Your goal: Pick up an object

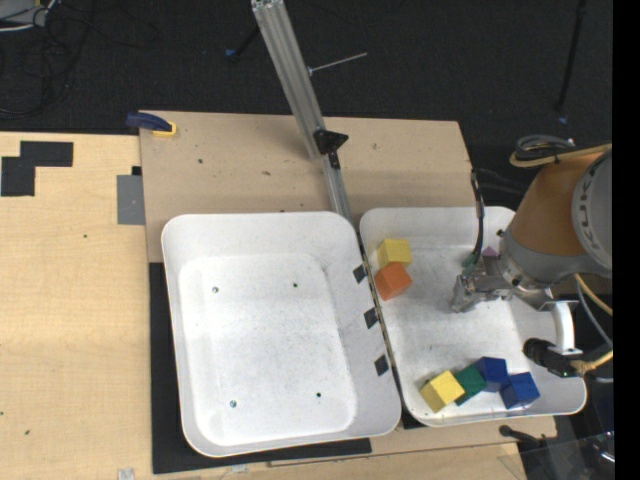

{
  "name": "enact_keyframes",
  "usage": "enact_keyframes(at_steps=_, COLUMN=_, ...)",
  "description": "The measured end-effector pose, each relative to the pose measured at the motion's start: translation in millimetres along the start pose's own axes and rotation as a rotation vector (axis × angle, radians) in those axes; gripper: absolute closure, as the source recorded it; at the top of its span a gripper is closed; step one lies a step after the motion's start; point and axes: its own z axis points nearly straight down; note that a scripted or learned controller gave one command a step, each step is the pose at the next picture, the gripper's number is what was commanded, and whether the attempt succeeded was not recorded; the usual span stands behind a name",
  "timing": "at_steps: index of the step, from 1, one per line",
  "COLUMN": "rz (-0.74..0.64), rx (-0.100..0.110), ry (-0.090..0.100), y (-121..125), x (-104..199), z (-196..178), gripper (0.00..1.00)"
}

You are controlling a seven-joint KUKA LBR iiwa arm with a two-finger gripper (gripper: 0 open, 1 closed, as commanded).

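Lower right of frame, right bin [430, 368]: yellow block [441, 390], green block [470, 382] and two blue blocks [505, 381] clustered, touching. Likely light, rigid; grip across flat faces. Centre right: tool [468, 290], state cannot be told. Farther: orange block [393, 281] touching another yellow block [393, 252].

Even, fairly bright overhead light falls on the bench [70, 298] and both white bins, which look nearly washed out. The left bin [200, 243] shows a faint grey shadow inside. The background beyond is dark. The picture is soft and grainy, and small details blur.
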Motion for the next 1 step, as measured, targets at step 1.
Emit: enact_keyframes(at_steps=1, rz=-0.004, rx=-0.003, ry=-0.002, y=-0.8, x=-0.4, z=-42.0, gripper=1.00)
